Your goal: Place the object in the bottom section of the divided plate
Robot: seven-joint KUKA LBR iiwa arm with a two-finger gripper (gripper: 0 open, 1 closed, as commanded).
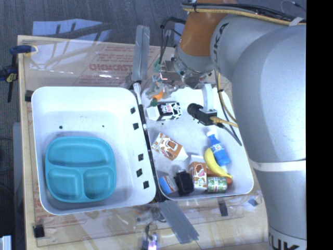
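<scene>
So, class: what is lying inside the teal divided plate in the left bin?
Nothing lies in the divided plate; all three sections show bare teal. It covers the left bin floor beneath it, so anything under it cannot be seen.

My arm point(270, 113) is a thick, smooth casing of pale grey, rounded like a barrel. Above my wrist sits a domed orange band point(204, 22). Black cables point(244, 9), one with a yellow strand beside it, run along the grey shell past that band. Below the band my wrist narrows into darker grey metal parts point(179, 72). Black letters point(287, 241) mark the casing far below the band.
</scene>
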